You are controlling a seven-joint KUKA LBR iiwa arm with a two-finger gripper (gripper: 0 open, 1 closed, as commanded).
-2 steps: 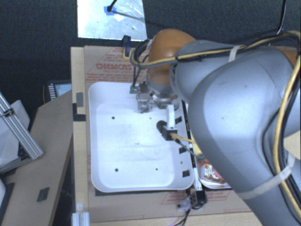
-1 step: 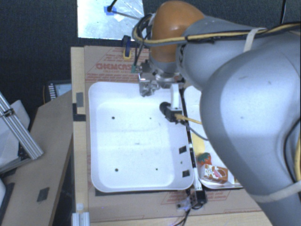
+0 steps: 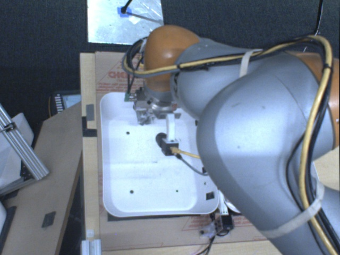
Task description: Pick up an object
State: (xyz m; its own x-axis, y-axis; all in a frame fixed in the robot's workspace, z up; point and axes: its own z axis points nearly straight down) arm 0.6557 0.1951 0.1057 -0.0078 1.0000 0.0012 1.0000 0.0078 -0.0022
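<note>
The white left bin point(image 3: 133, 195) lies in the middle of the view, and several small dark dots mark its floor. My gripper point(image 3: 156, 120) hangs below the orange wrist band point(image 3: 164, 47), over the far part of this bin. A small black part point(image 3: 162, 140) with a yellow cable sits at the gripper's lower end, just above the bin floor. I cannot make out any loose object near the gripper. The big grey arm point(image 3: 265, 142) covers the right side of the view, including the right bin.
A cardboard sheet point(image 3: 106, 73) lies under the bin. A shiny foil sheet point(image 3: 125, 12) lies beyond the bench's far edge. A slanted aluminium rail point(image 3: 21, 147) stands at the left. Loose wires point(image 3: 218, 224) lie by the bin's near right corner.
</note>
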